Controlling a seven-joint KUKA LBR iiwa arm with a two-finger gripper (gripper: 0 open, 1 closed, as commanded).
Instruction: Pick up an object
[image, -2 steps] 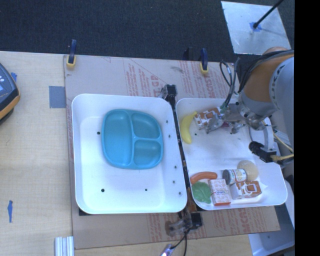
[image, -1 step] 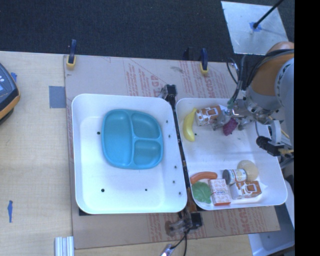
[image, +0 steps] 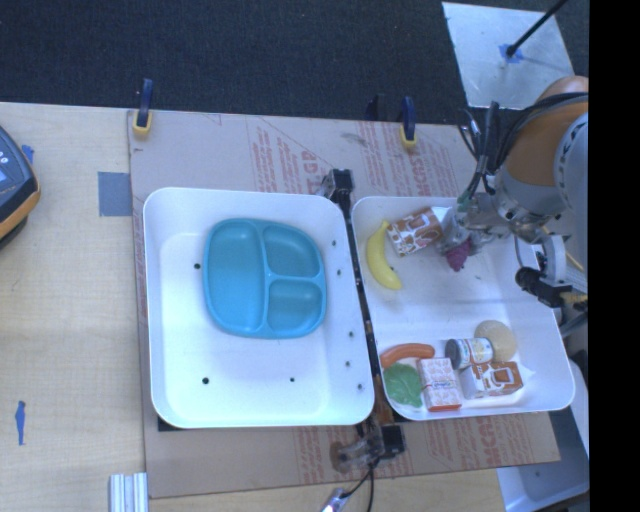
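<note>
Two shallow white bins are sitting side by side on the bench; the left bin (image: 170, 400) is carrying a blue divided plate (image: 265, 277), lying toward the eleven o'clock part of its floor, and the right bin (image: 440, 300) is carrying the loose goods.

The arm (image: 545, 150) is reaching in from three o'clock, its grey body and orange band sitting at the one o'clock corner of the right bin; the gripper (image: 460, 240) is hanging low over that bin's twelve o'clock area, and whether it is wide, narrow or holding anything cannot be told from this slant. A small purple object (image: 457, 258) is lying right under the gripper, touching or just beside it; its shape is too small to read.

Just beside the gripper, toward nine o'clock, a red-and-white snack packet (image: 414, 232) is lying with its long axis running from eight o'clock up toward two o'clock. A yellow banana (image: 381, 260) is lying next to the packet, near the bin's left wall, its long axis running roughly twelve to five o'clock, bowing toward the wall.

Along the six o'clock edge of the right bin a cluster is crowding together: an orange-red carrot-like piece (image: 408, 353), a green item (image: 403, 384), a small red-and-white box (image: 439, 385), a little can (image: 470, 352) lying on its side, a pale round item (image: 496, 340), and an orange carton (image: 498, 378).
</note>
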